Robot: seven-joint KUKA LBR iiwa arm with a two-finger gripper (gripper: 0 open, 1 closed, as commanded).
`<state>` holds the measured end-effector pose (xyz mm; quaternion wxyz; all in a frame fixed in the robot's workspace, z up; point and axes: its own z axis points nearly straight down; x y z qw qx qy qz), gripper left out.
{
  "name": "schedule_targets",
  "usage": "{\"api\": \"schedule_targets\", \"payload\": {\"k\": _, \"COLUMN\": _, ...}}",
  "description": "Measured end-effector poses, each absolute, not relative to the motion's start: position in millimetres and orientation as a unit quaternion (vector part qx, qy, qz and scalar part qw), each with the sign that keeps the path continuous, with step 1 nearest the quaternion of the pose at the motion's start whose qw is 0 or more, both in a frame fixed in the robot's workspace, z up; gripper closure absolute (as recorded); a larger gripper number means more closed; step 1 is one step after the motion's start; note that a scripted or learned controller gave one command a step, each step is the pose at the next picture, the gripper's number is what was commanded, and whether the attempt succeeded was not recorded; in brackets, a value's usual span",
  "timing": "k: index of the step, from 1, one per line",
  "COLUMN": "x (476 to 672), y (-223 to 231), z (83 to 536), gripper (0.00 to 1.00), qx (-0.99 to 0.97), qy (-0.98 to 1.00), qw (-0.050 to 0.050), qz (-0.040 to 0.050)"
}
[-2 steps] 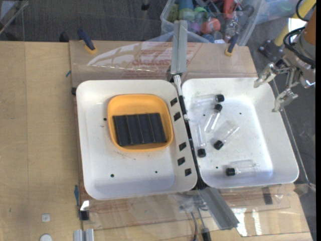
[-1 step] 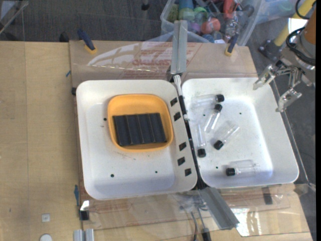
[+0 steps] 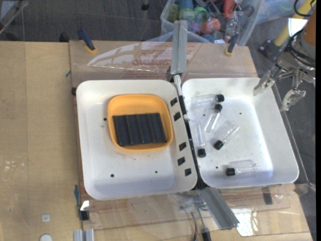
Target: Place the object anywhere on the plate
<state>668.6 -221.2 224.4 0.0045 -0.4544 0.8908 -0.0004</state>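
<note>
An orange-yellow plate with rounded corners lies in the left white bin. A flat black ridged block rests on the plate and covers its front half. My gripper hangs over the far right corner of the right bin, well away from the plate. Its two metal fingers are spread apart, so it is open, with nothing between them.
Several clear vials with black caps lie scattered in the right bin. A metal divider runs between the bins. Behind the bench stands a clear tub of coloured toys. Wooden tabletop stretches out at the left.
</note>
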Motion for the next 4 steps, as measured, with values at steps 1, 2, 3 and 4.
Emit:
{"api": "schedule_targets", "payload": {"k": 1, "x": 668.8, "y": -206.7, "z": 234.8, "gripper": 0.00, "qx": -0.593, "qy": 0.805, "qw": 0.005, "qz": -0.0009}}
{"api": "schedule_targets", "payload": {"k": 2, "x": 668.5, "y": -220.6, "z": 238.5, "gripper": 0.00, "qx": -0.654, "qy": 0.756, "qw": 0.004, "qz": -0.0011}}
{"api": "schedule_targets", "payload": {"k": 3, "x": 668.4, "y": -203.8, "z": 241.1, "gripper": 0.00, "qx": -0.763, "qy": 0.647, "qw": 0.004, "qz": -0.0007}}
{"api": "schedule_targets", "payload": {"k": 4, "x": 666.9, "y": -161.9, "z": 226.8, "gripper": 0.00, "qx": -0.860, "qy": 0.510, "qw": 0.002, "qz": 0.0023}}
